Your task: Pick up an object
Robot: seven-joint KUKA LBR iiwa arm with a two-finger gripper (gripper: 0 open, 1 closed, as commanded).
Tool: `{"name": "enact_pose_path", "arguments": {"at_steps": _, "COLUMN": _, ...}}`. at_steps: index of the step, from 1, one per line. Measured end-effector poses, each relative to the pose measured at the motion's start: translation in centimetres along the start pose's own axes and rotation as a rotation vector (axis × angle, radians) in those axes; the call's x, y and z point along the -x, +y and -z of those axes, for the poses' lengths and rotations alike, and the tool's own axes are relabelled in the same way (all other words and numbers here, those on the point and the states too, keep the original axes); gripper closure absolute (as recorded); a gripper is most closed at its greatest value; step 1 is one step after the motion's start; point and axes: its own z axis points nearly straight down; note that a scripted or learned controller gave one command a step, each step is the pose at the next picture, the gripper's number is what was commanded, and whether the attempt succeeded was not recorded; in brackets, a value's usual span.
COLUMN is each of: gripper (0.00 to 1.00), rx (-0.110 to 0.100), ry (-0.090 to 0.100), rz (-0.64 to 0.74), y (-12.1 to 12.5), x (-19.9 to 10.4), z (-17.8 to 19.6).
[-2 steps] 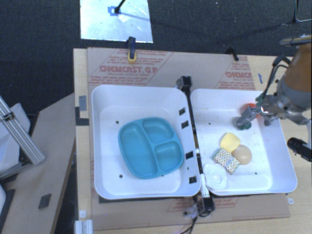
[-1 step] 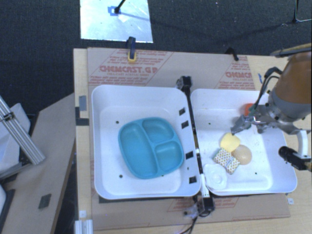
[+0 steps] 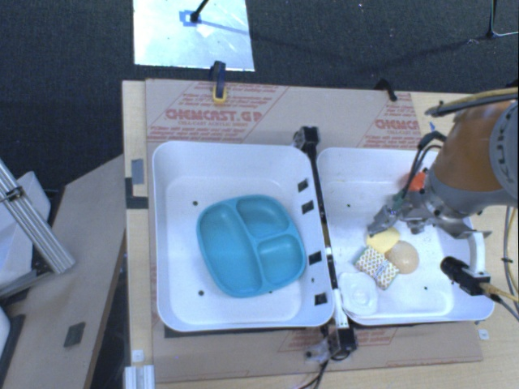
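In the right bin (image 3: 357, 177), near its front left, lies a small cluster of objects. A yellow piece (image 3: 382, 240) sits at the top of the cluster. A yellow-and-white checkered block (image 3: 377, 267) lies just below it. A pale beige round object (image 3: 403, 257) rests to their right. A white lid-like object (image 3: 358, 292) lies in the bin's front left corner. My gripper (image 3: 395, 217) hangs low over the bin, directly behind the yellow piece and very close to it. The grey wrist and orange band (image 3: 474, 148) hide the bin's right side.
The left bin (image 3: 174, 185) holds a blue divided plate (image 3: 250, 244). A black clip strip (image 3: 316, 217) runs along the seam between the bins. A black part (image 3: 460, 275) of the arm hangs over the right bin's front right corner.
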Motion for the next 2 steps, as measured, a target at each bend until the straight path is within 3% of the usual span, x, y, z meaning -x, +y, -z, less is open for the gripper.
{"name": "enact_pose_path", "arguments": {"at_steps": 1, "gripper": 1.0, "rx": 0.006, "ry": -0.002, "rz": -0.001, "y": 0.2, "x": 0.1, "z": 1.4}}
{"name": "enact_pose_path", "arguments": {"at_steps": 2, "gripper": 1.0, "rx": 0.011, "ry": -0.003, "rz": 0.003, "y": -0.1, "x": -0.1, "z": 7.7}}
